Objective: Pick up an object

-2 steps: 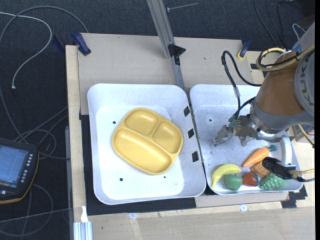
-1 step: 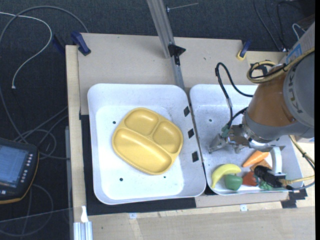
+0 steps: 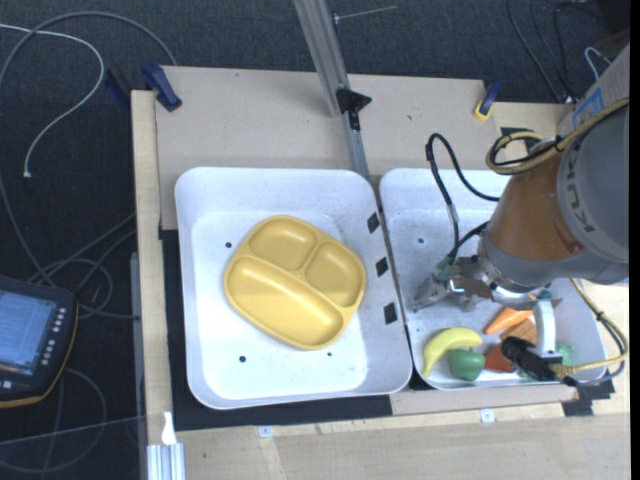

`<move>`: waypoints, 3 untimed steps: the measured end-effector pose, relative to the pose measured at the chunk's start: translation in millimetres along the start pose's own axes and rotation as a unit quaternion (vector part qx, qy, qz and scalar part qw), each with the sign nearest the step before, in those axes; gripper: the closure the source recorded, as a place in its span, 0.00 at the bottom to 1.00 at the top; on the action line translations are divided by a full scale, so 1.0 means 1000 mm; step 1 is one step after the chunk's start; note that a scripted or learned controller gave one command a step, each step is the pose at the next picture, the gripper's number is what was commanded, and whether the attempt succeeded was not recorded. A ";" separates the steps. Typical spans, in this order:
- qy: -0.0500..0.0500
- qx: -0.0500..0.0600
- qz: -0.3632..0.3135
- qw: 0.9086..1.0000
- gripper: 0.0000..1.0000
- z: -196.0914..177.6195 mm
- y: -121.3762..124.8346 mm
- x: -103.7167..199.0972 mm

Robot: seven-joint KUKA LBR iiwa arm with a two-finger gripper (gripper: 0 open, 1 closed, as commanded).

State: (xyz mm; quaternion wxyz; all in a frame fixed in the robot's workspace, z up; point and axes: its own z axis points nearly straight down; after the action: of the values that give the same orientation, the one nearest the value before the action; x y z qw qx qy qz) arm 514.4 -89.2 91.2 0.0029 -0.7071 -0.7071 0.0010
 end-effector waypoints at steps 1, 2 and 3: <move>0.000 -0.002 0.000 1.000 1.00 -0.012 0.001 0.000; -0.002 -0.005 -0.001 1.000 1.00 -0.055 0.003 0.002; -0.002 -0.007 -0.001 1.000 1.00 -0.119 0.009 0.003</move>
State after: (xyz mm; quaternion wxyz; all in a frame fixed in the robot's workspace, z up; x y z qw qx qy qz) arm 523.8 -86.2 209.9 -0.0033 -0.7063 -0.7079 -0.0027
